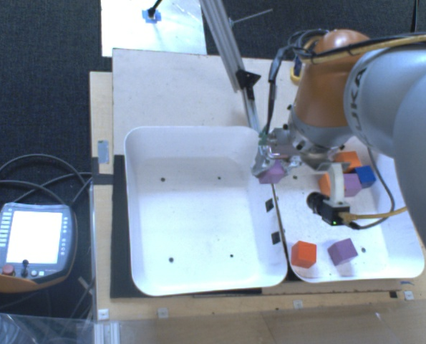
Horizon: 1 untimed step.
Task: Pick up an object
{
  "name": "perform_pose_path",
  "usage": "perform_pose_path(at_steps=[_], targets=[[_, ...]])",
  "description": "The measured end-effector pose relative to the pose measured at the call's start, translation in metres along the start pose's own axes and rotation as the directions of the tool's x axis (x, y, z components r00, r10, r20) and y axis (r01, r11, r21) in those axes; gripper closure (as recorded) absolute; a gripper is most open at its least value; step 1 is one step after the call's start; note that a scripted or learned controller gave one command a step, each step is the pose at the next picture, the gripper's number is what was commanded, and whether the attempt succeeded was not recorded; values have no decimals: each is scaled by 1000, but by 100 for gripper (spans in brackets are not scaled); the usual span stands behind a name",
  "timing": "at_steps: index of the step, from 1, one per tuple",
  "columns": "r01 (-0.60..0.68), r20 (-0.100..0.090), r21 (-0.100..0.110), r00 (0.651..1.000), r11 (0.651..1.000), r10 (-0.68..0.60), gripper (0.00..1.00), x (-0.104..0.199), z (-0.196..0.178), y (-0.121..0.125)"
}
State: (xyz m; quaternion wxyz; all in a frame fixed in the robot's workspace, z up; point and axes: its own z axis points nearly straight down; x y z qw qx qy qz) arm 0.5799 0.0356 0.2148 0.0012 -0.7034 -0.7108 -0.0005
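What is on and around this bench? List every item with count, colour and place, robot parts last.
White bins: 2, side by side; left bin, right bin.
Purple blocks: 3; one at the gripper, one mid right bin, one near its front.
Orange blocks: 3, right bin; front, middle, back.
Blue block: 1, right bin, back.
Teach pendant: 1, grey with orange trim, floor at left.
Metal pole: 1, silver, behind bins.
Arm: 1, grey, orange band, from right.
Gripper: 1, over the bins' divide.
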Motion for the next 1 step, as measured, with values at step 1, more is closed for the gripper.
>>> perform_pose_path(at_steps=[1], targets=[[0,0,-2,1000,1000,0,100,45,-3,-1]])
